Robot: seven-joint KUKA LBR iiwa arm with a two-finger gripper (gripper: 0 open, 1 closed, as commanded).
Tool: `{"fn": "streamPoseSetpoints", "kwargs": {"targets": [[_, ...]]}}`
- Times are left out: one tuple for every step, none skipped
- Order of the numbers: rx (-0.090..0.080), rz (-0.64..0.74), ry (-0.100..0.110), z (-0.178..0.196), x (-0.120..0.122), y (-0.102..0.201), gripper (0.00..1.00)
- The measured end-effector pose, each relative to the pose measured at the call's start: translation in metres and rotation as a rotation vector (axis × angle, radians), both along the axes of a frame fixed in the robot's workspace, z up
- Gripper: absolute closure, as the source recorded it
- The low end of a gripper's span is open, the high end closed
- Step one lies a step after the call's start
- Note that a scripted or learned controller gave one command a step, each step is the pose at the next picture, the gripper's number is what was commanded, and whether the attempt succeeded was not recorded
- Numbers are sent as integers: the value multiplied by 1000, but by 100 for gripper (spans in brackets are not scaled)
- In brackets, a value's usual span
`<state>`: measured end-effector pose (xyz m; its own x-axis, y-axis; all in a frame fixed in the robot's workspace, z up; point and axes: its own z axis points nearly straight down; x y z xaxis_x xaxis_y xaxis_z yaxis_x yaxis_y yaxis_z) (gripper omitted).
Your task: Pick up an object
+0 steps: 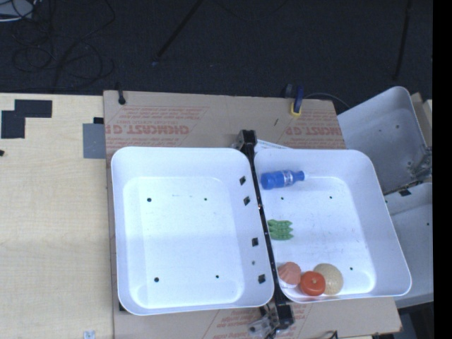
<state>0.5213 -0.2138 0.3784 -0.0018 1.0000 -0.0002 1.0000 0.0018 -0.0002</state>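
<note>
Right bin (387,221) taken as reference; all places are given relative to it

- Five objects are seen inside the right bin, all resting on its floor.
- A blue bottle (282,179) is lying on its side near the far-left corner, cap end turned towards the bin's right.
- A small green piece (280,229) is lying against the left wall, about midway along it; what it is cannot be told.
- Three round objects are grouped in the near-left corner: a pink one (288,272) closest to the left wall, a red one (312,283) just beside it against the near wall, and a cream one (330,277) on the red one's right. The three appear to be touching, the red one partly overlapping the cream one.
- The left bin (117,224) stands touching the right bin's left wall, and a row of black clips (256,242) is seen along the joint.
- Both bins are set on a cardboard sheet (176,122), which lies on the pale wooden bench (49,210).
- A blue and yellow clamp (296,102) is fixed on the cardboard's far edge, beyond the far wall.
- A light grey panel (388,129) is seen beyond the far-right corner.
- State of the jaws: cannot be told; nothing is seen lifted clear of the bin floor
</note>
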Motion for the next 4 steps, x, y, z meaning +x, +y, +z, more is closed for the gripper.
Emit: {"fn": "streamPoseSetpoints", "kwargs": {"targets": [[5,-2,12,-137,-22,13,100],[-4,1,-10,-24,30,-1,100],[-1,0,-1,0,24,0,100],[1,-2,2,11,-3,1,100]]}}
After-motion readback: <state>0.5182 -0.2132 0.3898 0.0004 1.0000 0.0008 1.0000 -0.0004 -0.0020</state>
